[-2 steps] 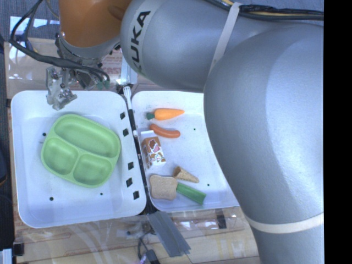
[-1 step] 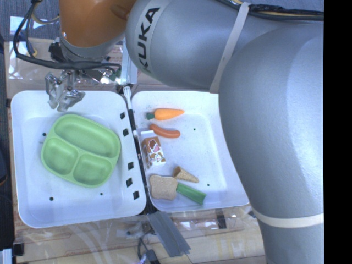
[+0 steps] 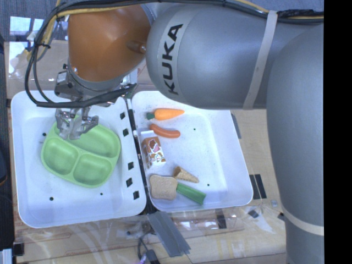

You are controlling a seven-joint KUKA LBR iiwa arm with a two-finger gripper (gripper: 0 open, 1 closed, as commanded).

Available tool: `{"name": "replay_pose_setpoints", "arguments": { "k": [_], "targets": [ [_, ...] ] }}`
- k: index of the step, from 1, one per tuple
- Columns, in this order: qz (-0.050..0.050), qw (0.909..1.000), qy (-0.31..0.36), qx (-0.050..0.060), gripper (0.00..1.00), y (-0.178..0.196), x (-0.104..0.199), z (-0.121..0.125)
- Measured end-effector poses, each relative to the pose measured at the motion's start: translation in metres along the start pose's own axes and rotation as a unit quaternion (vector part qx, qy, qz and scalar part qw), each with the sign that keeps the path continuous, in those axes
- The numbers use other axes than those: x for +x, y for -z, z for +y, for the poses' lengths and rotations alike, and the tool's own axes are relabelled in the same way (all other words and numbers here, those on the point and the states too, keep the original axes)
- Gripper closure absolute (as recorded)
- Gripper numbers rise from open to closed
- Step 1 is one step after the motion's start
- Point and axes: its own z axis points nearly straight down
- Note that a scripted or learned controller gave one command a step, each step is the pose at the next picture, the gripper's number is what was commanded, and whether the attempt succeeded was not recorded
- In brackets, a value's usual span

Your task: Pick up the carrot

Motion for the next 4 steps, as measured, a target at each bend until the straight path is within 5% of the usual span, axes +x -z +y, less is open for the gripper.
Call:
{"name": "replay_pose_setpoints", "arguments": {
  "k": [1, 2, 3, 4],
  "targets": [
    [-0.001, 0.9644, 0.265, 0.001, 1.0, -0.018, -0.002, -0.027],
    [-0.001, 0.8312, 0.556, 0.0, 1.0, -0.026, -0.013, -0.008],
    [0.0, 0.6929, 0.721, -0.001, 1.0, 0.001, 0.0, 0.043],
    [-0.001, 0.6933, 0.721, -0.002, 1.0, -0.027, 0.004, 0.055]
  ]
}}
